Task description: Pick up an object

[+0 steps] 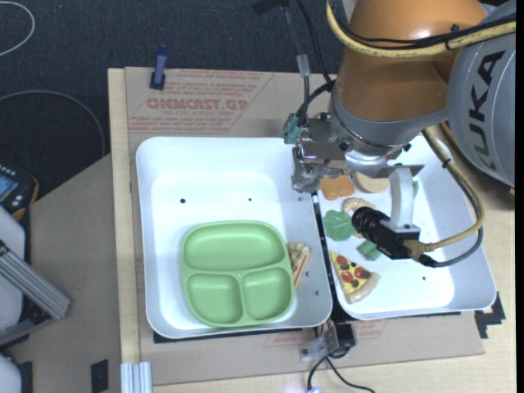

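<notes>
Hovering gripper (321,164), state unclear; smooth green three-compartment tray (237,270); triangular toy pizza slice (354,275).

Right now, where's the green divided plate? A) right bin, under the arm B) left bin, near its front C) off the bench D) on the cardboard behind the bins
B: the green divided plate lies flat in the left bin, toward the front edge.

A dark carpeted floor (65,47) surrounds a light wooden bench (90,219). A brown cardboard sheet (205,105) printed with red lettering covers the bench top. Thin cables (33,97) lie on the floor at upper left.
</notes>
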